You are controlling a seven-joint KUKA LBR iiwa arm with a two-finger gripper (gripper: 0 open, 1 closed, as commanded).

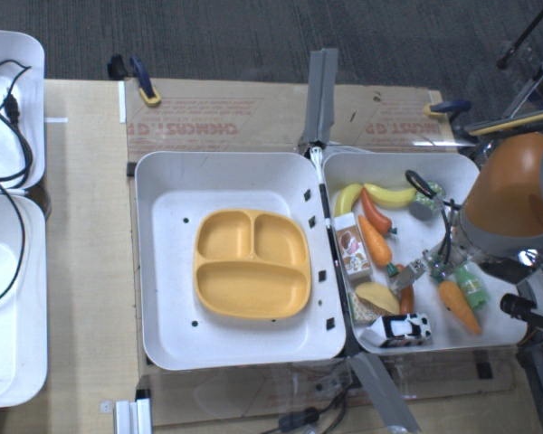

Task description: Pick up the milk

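Observation:
The milk [404,329] is a small white carton with black patches. It lies on its side at the front edge of the right bin [500,337]. My gripper [431,265] hangs low over the middle of that bin, under the grey wrist and orange band [514,188]. It sits above and slightly right of the milk, apart from it, with small items crowded around its tip. Nothing can be made out in its grasp.
The right bin also holds two bananas [389,194], a red pepper [373,210], two carrots [373,240], a brown snack box [353,250], a bread slice [376,298] and a green bottle [471,285]. A yellow divided plate [252,264] lies in the left bin [163,242].

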